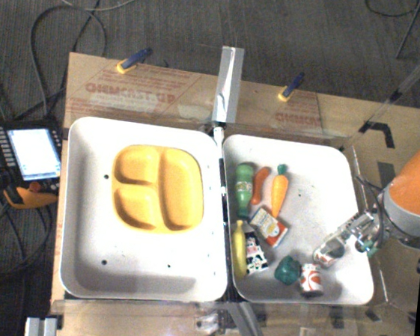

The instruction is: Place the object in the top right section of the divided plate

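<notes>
Pincer [330, 252] hovered low in right bin [346, 168], grip state unclear. Nearest: small red-white toy [311, 279]; looked light, stiff, smooth; take across middle. Yellow plate [159, 189] waited left.

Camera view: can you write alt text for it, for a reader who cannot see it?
A yellow divided plate sits in the left white bin, nothing on it. The right bin holds toy food, including two carrots and a banana. The arm's pincer hovers low over that bin's right side.
</notes>
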